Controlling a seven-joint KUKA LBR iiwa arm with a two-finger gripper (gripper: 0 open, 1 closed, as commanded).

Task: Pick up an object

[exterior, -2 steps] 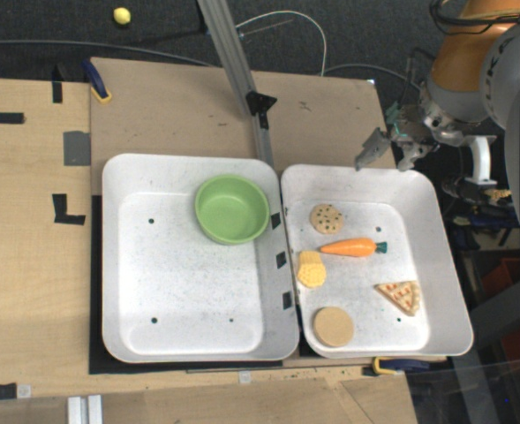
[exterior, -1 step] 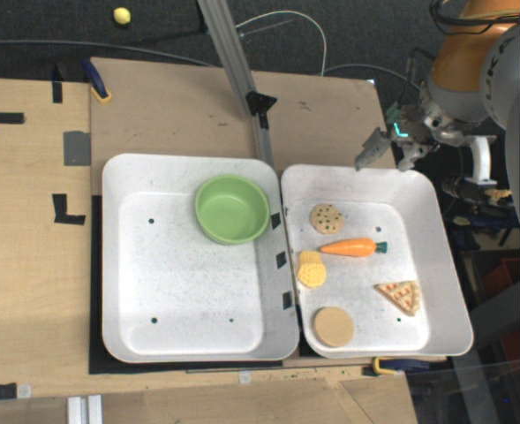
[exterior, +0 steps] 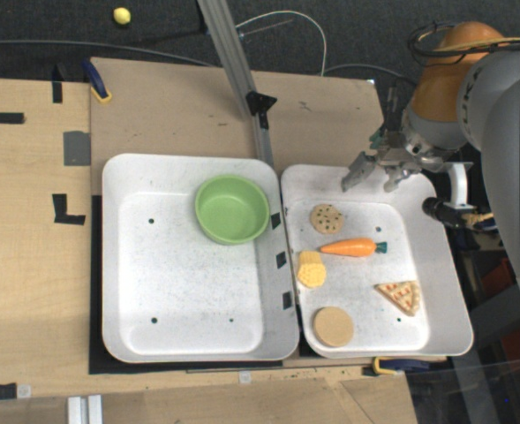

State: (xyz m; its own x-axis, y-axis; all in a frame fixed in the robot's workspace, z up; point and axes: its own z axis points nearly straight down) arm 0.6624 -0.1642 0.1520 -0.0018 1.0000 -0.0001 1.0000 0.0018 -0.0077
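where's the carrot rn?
In the right bin, about mid-bin, lying crosswise. The cookie is just up-left of the carrot, the corn down-left.

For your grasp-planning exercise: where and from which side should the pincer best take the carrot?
Probably across the middle of the carrot, coming straight down. It lies flat and lengthwise left to right in the right bin, narrow across, with bare floor on both long sides.
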